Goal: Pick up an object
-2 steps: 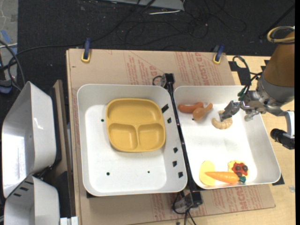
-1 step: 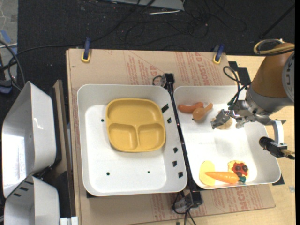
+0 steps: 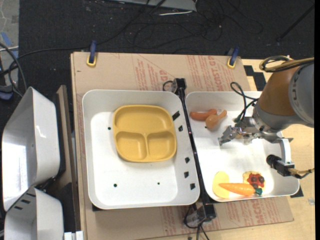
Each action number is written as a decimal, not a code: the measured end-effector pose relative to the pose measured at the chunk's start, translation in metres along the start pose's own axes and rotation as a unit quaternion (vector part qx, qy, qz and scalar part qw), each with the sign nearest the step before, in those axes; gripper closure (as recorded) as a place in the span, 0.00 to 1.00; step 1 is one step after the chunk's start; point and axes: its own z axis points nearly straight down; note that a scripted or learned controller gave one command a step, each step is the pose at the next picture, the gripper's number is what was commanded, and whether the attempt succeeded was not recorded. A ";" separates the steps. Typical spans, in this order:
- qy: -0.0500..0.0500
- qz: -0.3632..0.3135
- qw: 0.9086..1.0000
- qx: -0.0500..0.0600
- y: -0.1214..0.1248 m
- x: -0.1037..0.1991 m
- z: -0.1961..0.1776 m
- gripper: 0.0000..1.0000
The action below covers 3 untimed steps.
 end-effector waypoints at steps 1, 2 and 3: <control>-0.001 0.000 1.000 -0.003 0.002 0.000 -0.013 1.00; -0.001 -0.002 1.000 -0.005 0.004 0.000 -0.056 1.00; -0.002 0.000 1.000 -0.006 0.004 -0.011 -0.107 1.00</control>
